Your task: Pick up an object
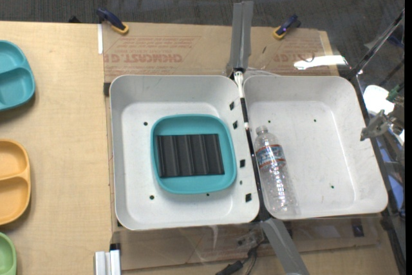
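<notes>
At the far left edge of the surface (58,87) lie three partly cropped divided plates: a teal plate (14,76) at the top, an orange plate (13,182) below it, and a sliver of a green plate (5,256) at the bottom corner. Further right, a sheet of brown cardboard (167,48) lies under the bins, held at its back edge by two clamps, one clamp (113,20) on the left and another clamp (285,26) on the right. The left bin (129,138) holds a teal tray (193,154) with rounded corners, lying flat near the bin's middle, its inside filled by a dark ribbed insert (191,154). A grey bar (241,35) runs back from the seam where the two bins meet. The right bin (322,138) holds a clear plastic bottle (275,172) lying on its side against the bin's left wall, its white cap pointing toward the back and its red and blue label around the upper part. At the right edge some thin metal parts (380,125) reach over the right bin's rim; whether these belong to the tool cannot be told, nor can the tool's state.
</notes>
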